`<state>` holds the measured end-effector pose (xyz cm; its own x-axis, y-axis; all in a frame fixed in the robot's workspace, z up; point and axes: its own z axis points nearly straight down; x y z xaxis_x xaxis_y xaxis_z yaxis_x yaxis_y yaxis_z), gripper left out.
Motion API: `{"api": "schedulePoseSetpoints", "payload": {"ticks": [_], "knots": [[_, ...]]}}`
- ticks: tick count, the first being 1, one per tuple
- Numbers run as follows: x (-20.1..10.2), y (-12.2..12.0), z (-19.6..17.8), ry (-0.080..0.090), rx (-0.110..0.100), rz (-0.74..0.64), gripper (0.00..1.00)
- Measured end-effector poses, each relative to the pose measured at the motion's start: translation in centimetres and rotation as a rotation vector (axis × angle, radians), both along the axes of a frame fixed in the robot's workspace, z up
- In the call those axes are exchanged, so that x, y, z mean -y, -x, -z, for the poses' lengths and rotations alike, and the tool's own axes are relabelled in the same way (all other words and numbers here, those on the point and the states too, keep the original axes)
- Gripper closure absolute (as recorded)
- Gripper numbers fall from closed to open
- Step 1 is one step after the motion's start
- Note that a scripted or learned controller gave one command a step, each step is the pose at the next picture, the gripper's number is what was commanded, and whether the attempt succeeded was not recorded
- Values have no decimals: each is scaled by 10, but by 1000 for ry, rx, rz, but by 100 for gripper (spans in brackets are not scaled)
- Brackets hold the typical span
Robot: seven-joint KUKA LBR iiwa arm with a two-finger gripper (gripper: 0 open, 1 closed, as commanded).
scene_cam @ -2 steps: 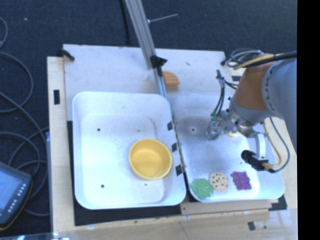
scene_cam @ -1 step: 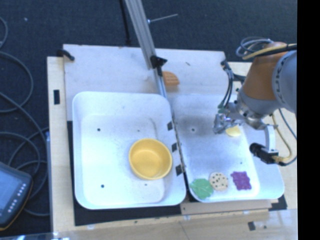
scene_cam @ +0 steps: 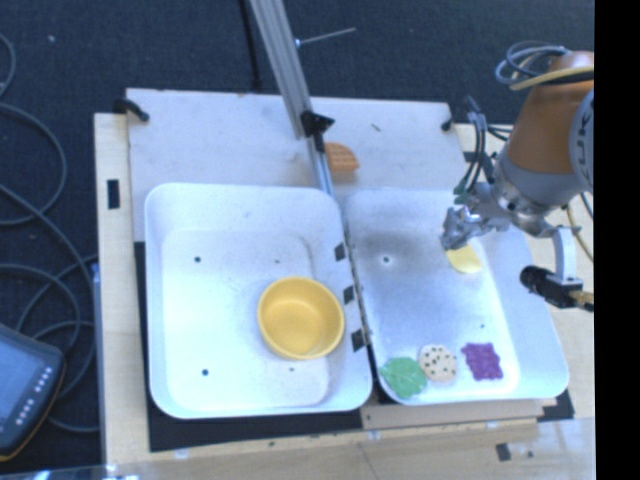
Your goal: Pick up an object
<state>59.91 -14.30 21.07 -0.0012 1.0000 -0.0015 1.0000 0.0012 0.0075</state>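
The gripper [scene_cam: 462,230] hangs low over the right bin [scene_cam: 530,363], right above a pale yellow, roundish piece [scene_cam: 465,260] with no clear long axis; whether its jaws are parted or clenched I cannot tell. Along that bin's near rim lie a green piece [scene_cam: 403,376], a speckled cookie [scene_cam: 437,363] and a purple piece [scene_cam: 483,360]. A smooth yellow bowl [scene_cam: 300,316] sits in the left bin [scene_cam: 190,268], on a pale wooden bench [scene_cam: 115,268] over dark carpet [scene_cam: 120,28].

Pale wooden bench [scene_cam: 115,268], whitish board across its back. Two shallow white bins side by side on it: right bin [scene_cam: 400,278] directly under the gripper [scene_cam: 458,236], left bin [scene_cam: 210,258] well to the gripper's left. An orange-tan object [scene_cam: 341,158] lies on the board, behind and left of the gripper, beside a slanted metal rail [scene_cam: 285,63].
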Motion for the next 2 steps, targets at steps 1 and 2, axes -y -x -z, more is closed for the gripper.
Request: {"api": "schedulePoseSetpoints", "payload": {"ticks": [1,2], "knots": [[-49,-3,-16,-3,-3,-6,100],[-103,0,-30,-3,-4,-7,100]]}}
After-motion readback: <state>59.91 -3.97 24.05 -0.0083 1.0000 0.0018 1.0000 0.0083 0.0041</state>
